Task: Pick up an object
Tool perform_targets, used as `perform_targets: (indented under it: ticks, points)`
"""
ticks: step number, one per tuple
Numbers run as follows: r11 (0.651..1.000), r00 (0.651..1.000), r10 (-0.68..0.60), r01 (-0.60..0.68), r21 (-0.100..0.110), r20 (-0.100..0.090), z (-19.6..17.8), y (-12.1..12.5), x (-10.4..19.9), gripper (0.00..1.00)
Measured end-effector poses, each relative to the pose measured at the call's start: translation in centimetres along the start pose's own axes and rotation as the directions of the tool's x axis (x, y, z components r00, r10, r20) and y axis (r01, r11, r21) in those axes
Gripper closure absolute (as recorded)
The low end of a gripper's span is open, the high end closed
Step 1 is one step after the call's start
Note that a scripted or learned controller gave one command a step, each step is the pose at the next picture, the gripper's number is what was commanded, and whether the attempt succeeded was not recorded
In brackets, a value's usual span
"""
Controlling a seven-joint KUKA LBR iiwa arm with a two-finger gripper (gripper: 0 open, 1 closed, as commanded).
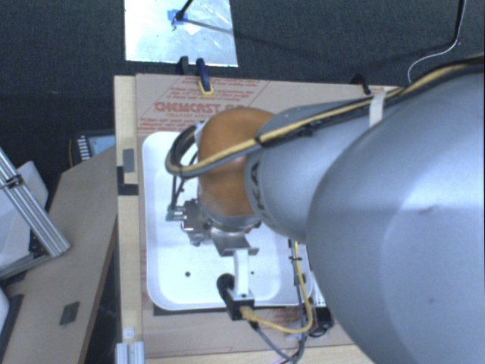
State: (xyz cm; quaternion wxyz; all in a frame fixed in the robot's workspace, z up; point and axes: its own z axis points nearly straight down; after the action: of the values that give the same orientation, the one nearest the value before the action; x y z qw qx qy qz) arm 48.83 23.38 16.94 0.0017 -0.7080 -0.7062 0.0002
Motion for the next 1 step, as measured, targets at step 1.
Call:
perform_targets:
  ticks: [1]
  points:
    - [1.0, 1.0, 0.0, 0.0, 0.0, -0.001, -1.03, 0.07, 0.0, 1.0]
